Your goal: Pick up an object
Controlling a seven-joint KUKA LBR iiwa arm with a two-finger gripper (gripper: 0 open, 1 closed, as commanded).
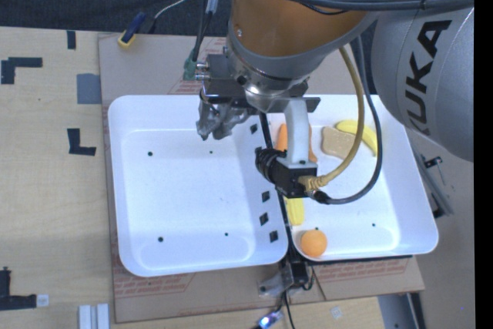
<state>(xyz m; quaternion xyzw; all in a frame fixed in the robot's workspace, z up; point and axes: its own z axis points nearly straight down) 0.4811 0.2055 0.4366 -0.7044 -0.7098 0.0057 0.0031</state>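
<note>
**Gripper over the bare bin, objects in the other one**

The gripper [214,122] hangs over the far edge of the left bin [185,196], close to that bin's far right corner and just beside the divider where the two bins meet. Seen from above and partly under the wrist, it reads as a dark cluster of metal; I cannot tell how wide it stands, and nothing is visible in it.

Everything that could be picked lies in the right bin [385,204]. An orange ball [313,243] sits at its near left corner, just beside the divider. A yellow banana-like piece [362,133] and a tan, biscuit-shaped item [335,139] lie touching or nearly so near the far edge. A slim orange piece [282,137] and a yellow item [295,208] lie along the left edge, both largely hidden by a bracket and a cable loop [362,181] hanging from the arm.

The main risk, as I judge it, is a close on nothing: a descent from here meets only white plastic. If the arm crosses to the right bin, the raised rims at the divider could catch the fingertips on a low pass. The ball would likely roll away from an off-centre pinch, and its place against the corner wall leaves little room for a finger on that side. The banana piece and the tan item lie so close that a grab at one may nudge or drag the other. The dangling cable could also sweep the pieces beneath it.
</note>
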